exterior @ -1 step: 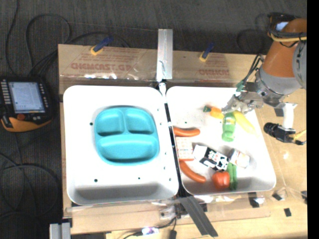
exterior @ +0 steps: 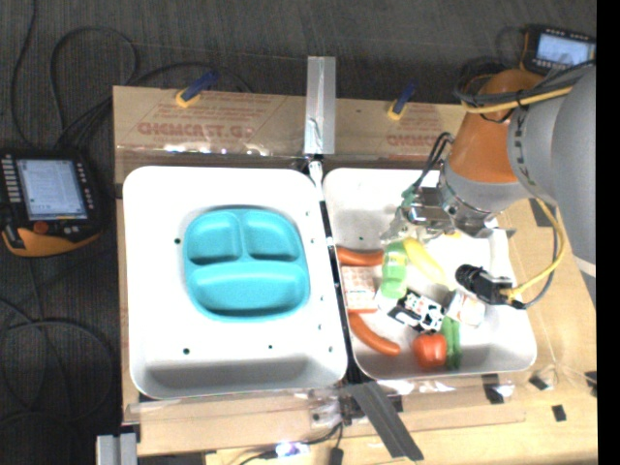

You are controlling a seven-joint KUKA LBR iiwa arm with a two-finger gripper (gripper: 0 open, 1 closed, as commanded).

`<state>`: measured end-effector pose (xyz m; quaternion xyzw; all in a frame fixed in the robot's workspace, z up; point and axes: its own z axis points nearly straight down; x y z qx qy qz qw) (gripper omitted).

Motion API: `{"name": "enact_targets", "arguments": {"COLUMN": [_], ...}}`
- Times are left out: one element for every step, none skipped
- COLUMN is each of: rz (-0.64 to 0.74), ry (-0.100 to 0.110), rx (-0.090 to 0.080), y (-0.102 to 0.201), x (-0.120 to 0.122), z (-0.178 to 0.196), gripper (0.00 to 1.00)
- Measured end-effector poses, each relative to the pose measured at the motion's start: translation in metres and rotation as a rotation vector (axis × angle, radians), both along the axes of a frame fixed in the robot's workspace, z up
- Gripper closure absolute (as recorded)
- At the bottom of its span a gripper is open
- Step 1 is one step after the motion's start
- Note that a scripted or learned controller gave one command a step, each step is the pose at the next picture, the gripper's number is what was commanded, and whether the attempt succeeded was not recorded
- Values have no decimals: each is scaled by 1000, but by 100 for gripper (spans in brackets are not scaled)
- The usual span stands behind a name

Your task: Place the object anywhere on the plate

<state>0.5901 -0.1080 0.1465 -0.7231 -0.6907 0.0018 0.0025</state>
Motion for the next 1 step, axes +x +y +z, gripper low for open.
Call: {"name": "enact_targets", "arguments": {"rz": [26], "ry": [-2], "rx": [-1], "y": [81], "x": [25], "z": [34], "gripper": [100]}}
